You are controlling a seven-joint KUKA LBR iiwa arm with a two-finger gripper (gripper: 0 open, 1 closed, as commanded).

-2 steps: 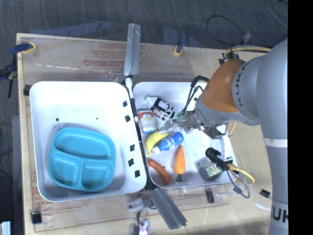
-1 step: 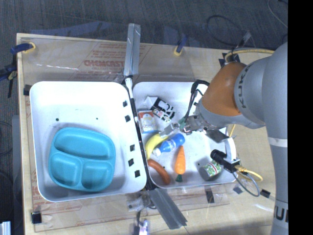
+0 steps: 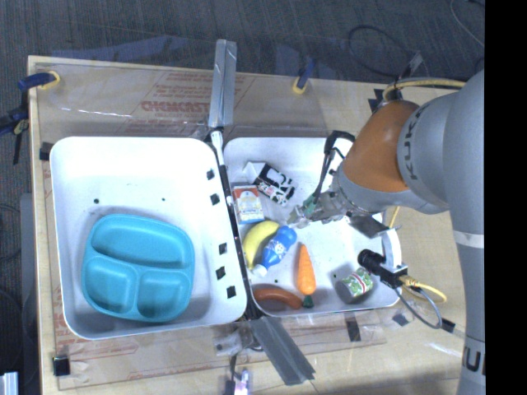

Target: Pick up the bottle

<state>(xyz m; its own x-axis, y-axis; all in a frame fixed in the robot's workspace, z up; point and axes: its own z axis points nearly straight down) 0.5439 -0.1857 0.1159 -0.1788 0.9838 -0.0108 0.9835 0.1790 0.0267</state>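
Observation:
The bottle (image 3: 276,249) is blue with a white cap and lies on its side in the middle of the right bin (image 3: 280,151), cap toward the front left. It rests between a banana (image 3: 256,239) and a carrot (image 3: 305,270). My gripper (image 3: 307,211) hangs low over the bin, just up and to the right of the bottle and apart from it. The grey arm with its orange band (image 3: 375,155) reaches in from the right.
The right bin also holds a small carton (image 3: 249,204), a black and white item (image 3: 274,183), a brown sausage (image 3: 278,297) and a green can (image 3: 354,285). A blue divided tray (image 3: 138,266) lies in the left bin (image 3: 123,163).

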